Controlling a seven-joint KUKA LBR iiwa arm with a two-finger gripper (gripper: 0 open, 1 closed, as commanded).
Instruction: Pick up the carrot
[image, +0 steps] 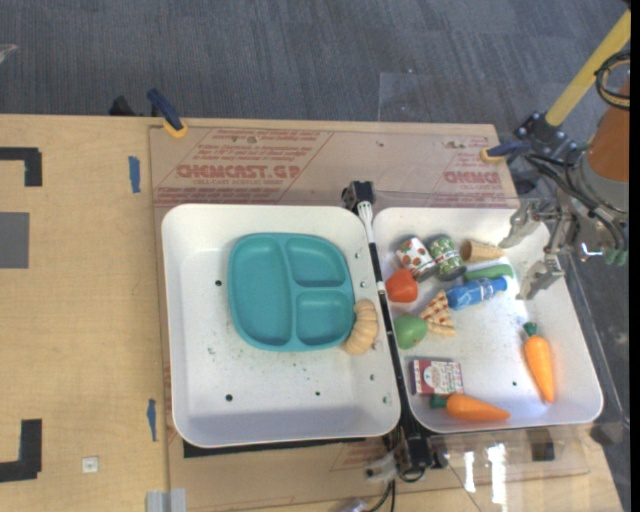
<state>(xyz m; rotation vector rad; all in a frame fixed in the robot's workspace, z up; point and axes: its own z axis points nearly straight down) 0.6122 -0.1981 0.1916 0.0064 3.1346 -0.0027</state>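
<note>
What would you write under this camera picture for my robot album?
Grey robot gripper hovers over the right white bin, above two orange toy carrots; teal divided plate sits left.

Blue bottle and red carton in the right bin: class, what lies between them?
In the camera view, a pizza slice lies between the blue bottle and the red carton, beside a green pear.

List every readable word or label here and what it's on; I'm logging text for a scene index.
"CHEMCAST" plus a short blurred ending, in red, on the brown sheet behind the left bin.
The same red print, cut short, on the sheet behind the right bin.
Labels on the cans, blue bottle and red carton: too small to read.
</note>
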